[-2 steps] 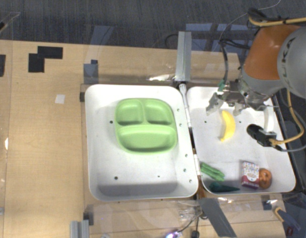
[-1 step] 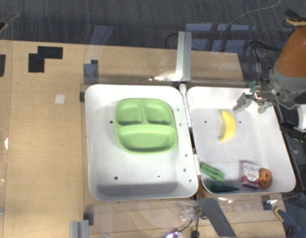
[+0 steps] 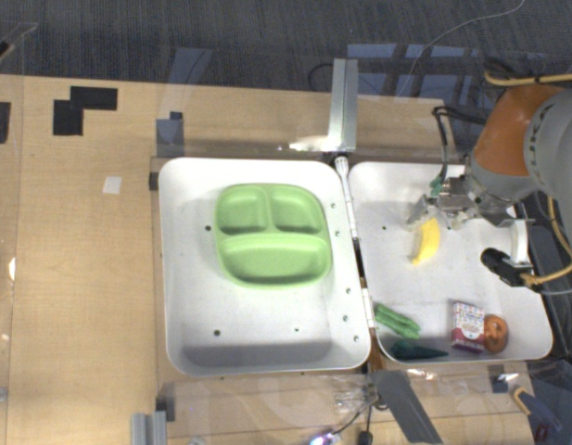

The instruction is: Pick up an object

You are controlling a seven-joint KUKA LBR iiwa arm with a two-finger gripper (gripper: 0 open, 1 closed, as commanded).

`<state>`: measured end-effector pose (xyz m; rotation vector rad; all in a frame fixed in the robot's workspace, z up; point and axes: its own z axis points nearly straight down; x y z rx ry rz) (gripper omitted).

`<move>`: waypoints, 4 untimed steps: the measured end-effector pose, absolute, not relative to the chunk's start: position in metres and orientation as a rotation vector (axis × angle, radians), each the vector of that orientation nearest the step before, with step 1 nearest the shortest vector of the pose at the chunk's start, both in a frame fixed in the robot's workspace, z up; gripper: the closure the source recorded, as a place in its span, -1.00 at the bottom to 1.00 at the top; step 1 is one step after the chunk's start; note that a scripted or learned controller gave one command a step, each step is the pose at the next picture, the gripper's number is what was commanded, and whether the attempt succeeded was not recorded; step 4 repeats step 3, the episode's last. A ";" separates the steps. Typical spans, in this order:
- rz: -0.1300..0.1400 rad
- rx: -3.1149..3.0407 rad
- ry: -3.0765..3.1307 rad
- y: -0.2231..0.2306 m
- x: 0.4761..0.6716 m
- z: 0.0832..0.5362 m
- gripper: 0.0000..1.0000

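From my seat I see the arm reaching into the right bin, with the gripper low over the upper end of a yellow banana. The fingers look spread to either side of that upper tip, one toward the left and one toward the right, so I read the jaws as standing apart and not clamped on anything. Whether a fingertip already touches the fruit I cannot tell at this slant.

The banana lies near the middle of the right bin, roughly lengthwise toward the camera, well apart from the other items. Along the near edge sit a green pea pod, a dark green object I cannot name, a small purple and white carton and, touching it, a reddish fruit. The left bin holds a green divided plate.

I judge this to be the approach or descent step, with the grasp not yet made. The next move calls for settling the fingers astride the banana's narrow width, closing, then lifting straight up. Gripping so near the tip, the fruit may swing or slip out.
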<state>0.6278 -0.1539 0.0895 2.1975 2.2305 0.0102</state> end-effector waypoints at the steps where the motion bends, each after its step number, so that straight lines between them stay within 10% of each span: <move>1: 0.020 2.191 2.232 -0.152 0.631 0.103 1.00; 2: 0.007 2.425 1.992 -0.033 0.631 0.249 1.00; 4: 0.000 2.427 1.994 -0.113 0.634 0.171 1.00</move>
